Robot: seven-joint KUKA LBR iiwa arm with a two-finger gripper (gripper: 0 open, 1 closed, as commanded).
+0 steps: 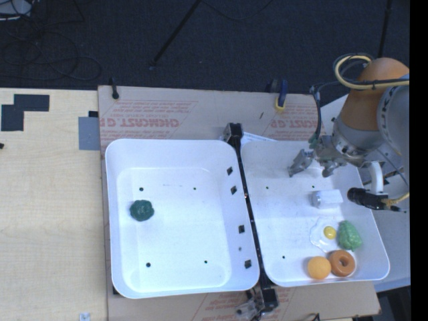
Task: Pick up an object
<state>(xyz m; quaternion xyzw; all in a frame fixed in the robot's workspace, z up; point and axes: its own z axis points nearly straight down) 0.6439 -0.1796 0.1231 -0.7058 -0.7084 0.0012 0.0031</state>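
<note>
My gripper [313, 166] hangs over the back of the right bin [281, 273], its two fingers spread apart with nothing between them. A small white block [326, 197] lies just in front of it, apart from the fingers. Nearer the front right corner lie a fried egg toy [325, 233], a green leafy piece [349, 235], an orange ball [319, 267] and a brown donut [342, 263]. A dark green lump [142, 210] sits alone at the left side of the left bin [167, 283].
The black divider [242, 206] with clips runs between the two bins. The grey arm with its orange band [371, 105] enters from the right above the right bin's back corner. Cardboard [174, 116] lies under the bins, with wooden bench [47, 212] to the left.
</note>
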